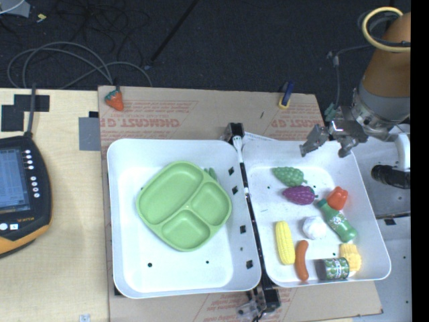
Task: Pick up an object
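Toy food scattered across the right bin (375,200): green grapes (288,175), purple grapes (299,194), red pepper (338,197), green bottle (338,223), white garlic bulb (314,228), corn cob (284,241), sausage (302,259), small can (333,269). Above the bin's far right corner, gripper (332,142) with fingers spread, grasping nothing, well apart from the toys. In the left bin (127,247), a green divided plate (184,205). Left of the bins, a teach pendant (20,193).

Red mirrored lettering, seemingly "CHEMCRZT", is showing on the cardboard sheet (201,106) above the left bin (124,200), while the other red prints along its edges are staying illegible.
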Tool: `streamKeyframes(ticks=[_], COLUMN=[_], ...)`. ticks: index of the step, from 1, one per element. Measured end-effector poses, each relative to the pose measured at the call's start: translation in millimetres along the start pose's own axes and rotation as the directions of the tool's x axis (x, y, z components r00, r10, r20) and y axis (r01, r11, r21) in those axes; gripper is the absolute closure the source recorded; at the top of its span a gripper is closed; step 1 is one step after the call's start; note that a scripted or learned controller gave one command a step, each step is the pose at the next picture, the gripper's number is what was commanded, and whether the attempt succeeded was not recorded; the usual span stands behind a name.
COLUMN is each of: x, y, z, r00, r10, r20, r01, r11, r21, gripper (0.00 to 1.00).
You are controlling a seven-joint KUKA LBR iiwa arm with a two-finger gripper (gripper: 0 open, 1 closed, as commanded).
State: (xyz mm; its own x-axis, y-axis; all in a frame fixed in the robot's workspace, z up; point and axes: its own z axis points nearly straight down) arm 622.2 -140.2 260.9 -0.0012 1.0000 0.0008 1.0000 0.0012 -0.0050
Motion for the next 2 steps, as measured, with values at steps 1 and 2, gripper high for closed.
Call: streamKeyframes(ticks=[1,2], x=[28.3,28.6], y=[-9.3,-9.1], z=[-184.1,-180.8], r00=[1.0,1.0], r10=[-0.003,-0.004], r20=[0.003,0.002], r01=[0.003,0.004], r11=[1.0,1.0], r21=[-0.018,0.005], gripper=[0.0,1.0])
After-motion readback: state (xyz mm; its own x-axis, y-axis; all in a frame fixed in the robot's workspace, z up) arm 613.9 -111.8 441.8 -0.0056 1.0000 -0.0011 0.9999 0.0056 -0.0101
